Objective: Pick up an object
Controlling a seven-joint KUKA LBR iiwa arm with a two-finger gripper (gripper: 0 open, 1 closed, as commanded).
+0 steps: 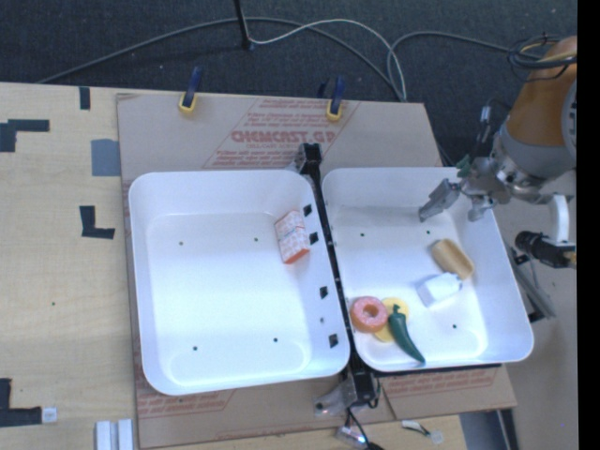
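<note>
**Desk:** Any legible text in the shot?

**Photographer:** Red lettering on the cardboard sheet (272, 137) under the bins, top centre; it looks like "CHEMCAST G.P.", with smaller lines around it too fine to read. The orange-and-white packet (292, 237) in the left bin (169, 251), lying by that bin's right wall, carries print that is also too small to read.

**Desk:** And the tool?

**Photographer:** The gripper (455, 202) hangs at the upper right of the frame, over the top right corner of the right bin (497, 345). Its two grey fingers are spread apart, nothing between them, touching none of the objects.

**Desk:** Where are the objects?

**Photographer:** Just below the gripper lies a tan bread roll (451, 257), then a white block (438, 290) just beside it. Lower left in that bin, a pink doughnut (368, 314) sits against a yellow piece (388, 326) and a green chilli pepper (404, 336).
</note>
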